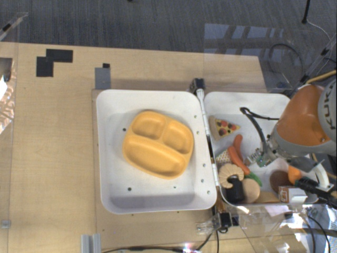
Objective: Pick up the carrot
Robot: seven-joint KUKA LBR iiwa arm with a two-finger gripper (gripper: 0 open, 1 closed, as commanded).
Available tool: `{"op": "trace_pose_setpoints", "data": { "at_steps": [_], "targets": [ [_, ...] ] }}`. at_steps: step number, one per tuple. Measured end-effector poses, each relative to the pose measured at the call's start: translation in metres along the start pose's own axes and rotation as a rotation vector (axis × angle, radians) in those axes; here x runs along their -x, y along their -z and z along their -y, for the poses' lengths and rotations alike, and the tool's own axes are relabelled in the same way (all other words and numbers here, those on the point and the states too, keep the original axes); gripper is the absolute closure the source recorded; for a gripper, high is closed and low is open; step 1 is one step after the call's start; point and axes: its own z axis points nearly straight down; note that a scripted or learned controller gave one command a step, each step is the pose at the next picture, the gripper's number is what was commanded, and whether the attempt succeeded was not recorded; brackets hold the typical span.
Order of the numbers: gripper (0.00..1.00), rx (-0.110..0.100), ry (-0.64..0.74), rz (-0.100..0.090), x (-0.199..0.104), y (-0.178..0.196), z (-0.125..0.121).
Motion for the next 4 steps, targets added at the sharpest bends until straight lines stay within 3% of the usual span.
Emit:
{"op": "trace_pose_setpoints", "data": {
  "at_steps": [1, 2, 3, 4],
  "targets": [
    [0.0, 0.001, -0.002, 0.004, 0.001, 0.0, 0.001],
    [0.0, -0.003, 0.142, -0.002, 0.057, -0.001, 0.057],
    [0.0, -0.003, -0.032, -0.002, 0.031, -0.002, 0.011],
    [0.0, -0.004, 0.543, -0.003, 0.091, 0.018, 0.005]
  ]
}}
